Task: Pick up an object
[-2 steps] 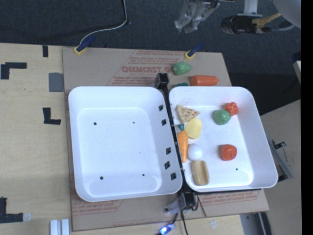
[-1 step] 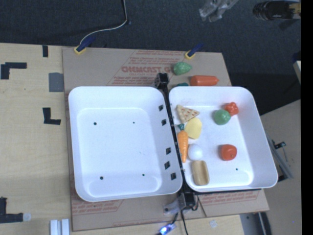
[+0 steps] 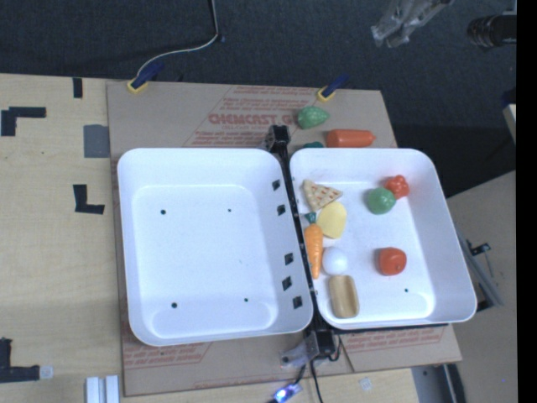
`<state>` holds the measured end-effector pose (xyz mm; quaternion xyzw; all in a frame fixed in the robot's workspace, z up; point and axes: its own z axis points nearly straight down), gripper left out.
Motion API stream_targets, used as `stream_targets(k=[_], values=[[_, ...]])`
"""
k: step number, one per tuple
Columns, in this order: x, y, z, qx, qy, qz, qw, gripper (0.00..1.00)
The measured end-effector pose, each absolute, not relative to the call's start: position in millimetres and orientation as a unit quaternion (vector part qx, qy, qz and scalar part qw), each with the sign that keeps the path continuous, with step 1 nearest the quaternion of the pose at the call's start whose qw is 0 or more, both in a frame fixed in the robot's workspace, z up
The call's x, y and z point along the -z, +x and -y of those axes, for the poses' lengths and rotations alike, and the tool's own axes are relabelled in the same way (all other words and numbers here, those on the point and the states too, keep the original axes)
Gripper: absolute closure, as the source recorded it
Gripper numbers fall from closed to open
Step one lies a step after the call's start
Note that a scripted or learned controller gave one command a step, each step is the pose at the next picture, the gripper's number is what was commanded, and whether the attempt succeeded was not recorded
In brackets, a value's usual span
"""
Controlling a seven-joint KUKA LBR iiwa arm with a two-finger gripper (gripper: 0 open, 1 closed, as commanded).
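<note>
Your gripper [image 3: 401, 17] is hovering high at the top right, well apart from both bins, over the dark floor beyond the desk [image 3: 50, 166]; it is blurred, so you cannot tell how it is set. Nothing is showing in its grasp. The right bin [image 3: 436, 225] is holding the objects: a cracker-like wedge [image 3: 320, 194], a yellow piece [image 3: 332, 221], a carrot [image 3: 313, 248], a white ball [image 3: 336, 262] and a tan bread-like piece [image 3: 343, 295] are crowding its left wall, while a green ball [image 3: 379, 201], a red piece [image 3: 397, 185] and a red-orange block [image 3: 391, 261] are lying further right. The left bin [image 3: 134, 225] is sitting just beside it.
</note>
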<state>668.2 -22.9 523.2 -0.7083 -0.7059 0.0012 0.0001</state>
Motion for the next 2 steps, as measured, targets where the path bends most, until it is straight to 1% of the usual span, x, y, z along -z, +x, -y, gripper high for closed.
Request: stream_targets(k=[1,2], values=[[-535,667.9,98,-0.0009,-0.709,0.705,-0.001,1.0],[-534,668.2,170,-0.0007,-0.709,0.706,-0.001,1.0]])
